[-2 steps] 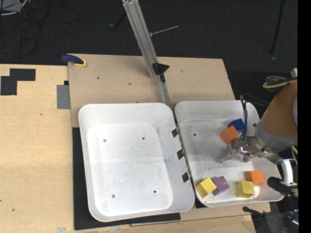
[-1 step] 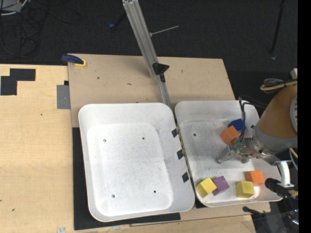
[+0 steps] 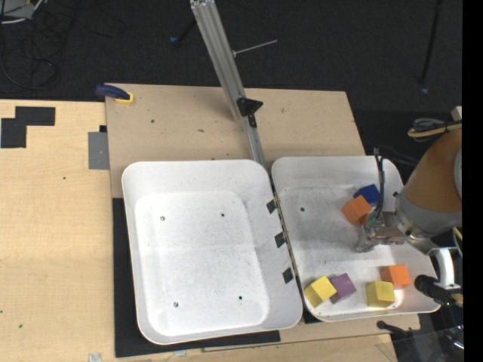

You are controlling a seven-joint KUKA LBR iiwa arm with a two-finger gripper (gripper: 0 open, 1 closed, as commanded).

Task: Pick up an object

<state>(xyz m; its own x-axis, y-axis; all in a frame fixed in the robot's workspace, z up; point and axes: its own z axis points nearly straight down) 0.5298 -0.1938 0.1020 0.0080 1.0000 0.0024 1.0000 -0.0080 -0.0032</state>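
Arm: the grey arm with its orange band comes in from the right and bends down over the right bin

Gripper: the gripper is low in the right bin, near its middle, just near of the orange block; it is dark and small here, so I cannot tell how it stands, and no block is seen inside it

Orange block: an orange block lies in the right bin, just far-left of the gripper; it touches the blue block

Blue block: a blue block sits just behind the orange one, on its far-right side

Near row: along the near edge of the right bin lie a yellow block and a purple block, touching; further right a second yellow block with a smaller orange block just behind it

Left bin: the left bin is beside the right one; black clips sit where the two bins meet

Bench: a metal rail leans across the far part of the wooden bench
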